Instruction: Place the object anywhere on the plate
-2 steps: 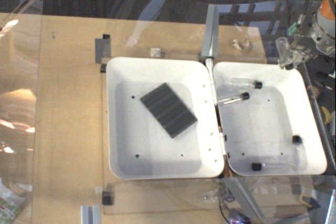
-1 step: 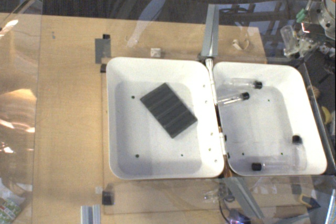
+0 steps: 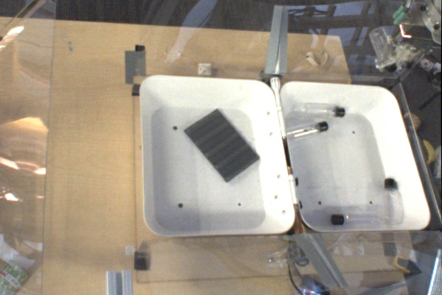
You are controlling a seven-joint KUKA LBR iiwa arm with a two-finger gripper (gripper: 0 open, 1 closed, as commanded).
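A dark grey ridged plate (image 3: 222,144) lies flat and turned at an angle in the left bin (image 3: 155,217). The right bin (image 3: 407,148) holds several clear tubes with black caps: two near its far left corner (image 3: 319,110) (image 3: 305,129), one by the right wall (image 3: 391,191) and one along the front wall (image 3: 353,219). The gripper (image 3: 413,34) hangs at the view's top right, beyond the right bin's far corner and away from every tube. Nothing shows between its fingers.
A grey metal divider (image 3: 277,45) runs from the back of the bench to the seam between the bins. Small black blocks (image 3: 139,50) (image 3: 141,260) stand on the wooden bench left of the left bin. Clear panels border the bench on the left.
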